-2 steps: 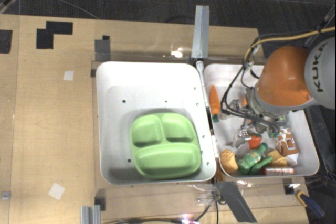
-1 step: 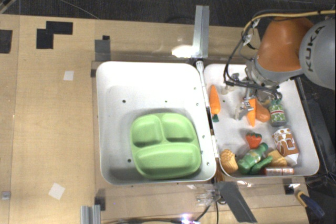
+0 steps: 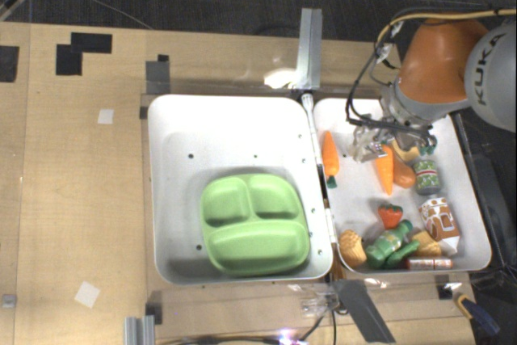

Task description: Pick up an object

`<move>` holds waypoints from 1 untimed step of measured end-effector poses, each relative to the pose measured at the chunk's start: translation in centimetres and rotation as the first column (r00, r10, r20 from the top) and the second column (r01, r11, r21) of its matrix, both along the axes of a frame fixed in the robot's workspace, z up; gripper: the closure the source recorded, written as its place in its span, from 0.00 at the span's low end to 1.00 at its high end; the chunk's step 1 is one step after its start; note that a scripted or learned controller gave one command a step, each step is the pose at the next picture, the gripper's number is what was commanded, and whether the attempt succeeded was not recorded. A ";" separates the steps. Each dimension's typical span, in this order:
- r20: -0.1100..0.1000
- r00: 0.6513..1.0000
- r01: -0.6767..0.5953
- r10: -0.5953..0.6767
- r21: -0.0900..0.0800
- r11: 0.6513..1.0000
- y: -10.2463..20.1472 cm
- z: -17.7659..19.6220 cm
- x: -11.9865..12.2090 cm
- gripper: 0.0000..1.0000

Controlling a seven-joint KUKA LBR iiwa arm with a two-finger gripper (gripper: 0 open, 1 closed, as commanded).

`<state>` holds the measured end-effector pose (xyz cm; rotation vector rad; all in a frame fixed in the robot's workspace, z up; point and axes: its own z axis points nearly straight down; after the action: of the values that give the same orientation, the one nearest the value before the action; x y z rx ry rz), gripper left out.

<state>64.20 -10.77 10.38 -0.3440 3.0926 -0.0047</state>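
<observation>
While the orange carrot piece (image 3: 385, 170) lies in the right bin (image 3: 477, 210), about its 12 o'clock, nothing looks lifted; gripper (image 3: 380, 143) hangs just above it, finger state: cannot tell. Grasp and lift remain.

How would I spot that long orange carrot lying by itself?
Look at the right-hand white bin, then along its left wall beside the divider. The carrot lies there lengthwise, slim and orange with a green tip toward the camera, apart from the toy food heaped at the bin's near right.
</observation>
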 end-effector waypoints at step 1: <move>-0.011 0.999 0.052 -0.052 -0.002 0.999 -2.9 9.8 1.9 1.00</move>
<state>66.06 -13.67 20.14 -0.2639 3.1118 -0.0065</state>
